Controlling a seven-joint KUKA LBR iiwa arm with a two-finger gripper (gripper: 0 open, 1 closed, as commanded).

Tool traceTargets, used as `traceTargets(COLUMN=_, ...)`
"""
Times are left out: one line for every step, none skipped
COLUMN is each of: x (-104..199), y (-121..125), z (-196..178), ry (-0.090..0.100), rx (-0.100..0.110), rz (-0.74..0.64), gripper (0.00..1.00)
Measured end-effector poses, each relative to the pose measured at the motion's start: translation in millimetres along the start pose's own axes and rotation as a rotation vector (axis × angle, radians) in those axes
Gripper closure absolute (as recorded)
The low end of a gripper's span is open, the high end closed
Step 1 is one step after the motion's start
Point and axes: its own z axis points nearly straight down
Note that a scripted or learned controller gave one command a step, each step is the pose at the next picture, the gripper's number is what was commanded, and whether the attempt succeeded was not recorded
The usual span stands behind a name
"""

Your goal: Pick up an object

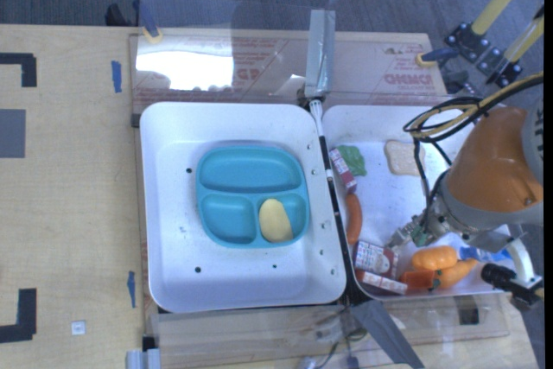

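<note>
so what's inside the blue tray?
One yellow potato-like lump sits in the lower right compartment of the blue tray. The other two compartments show bare blue. Whatever lies under the lump is covered.

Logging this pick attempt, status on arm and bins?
Gripper low in right bin, jaws unclear. Nothing seen held. Carrot and red-white packet crowd beside it; yellow item sits in blue tray, left bin.
</note>
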Motion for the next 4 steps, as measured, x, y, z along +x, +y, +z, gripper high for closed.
traceTargets(x=-16, y=64, z=-55, ry=0.003, rx=0.004, rz=0.155, gripper=1.0)
traceTargets(x=-16, y=63, z=-53, ry=0.004, rx=0.008, rz=0.156, gripper=0.0)
traceTargets(x=-51, y=117, z=-1, ry=-0.002, rx=-0.004, rz=-0.045, gripper=0.0)
traceTargets(x=-55, y=137, z=3, ry=0.001, rx=0.003, rz=-0.114, gripper=0.0)
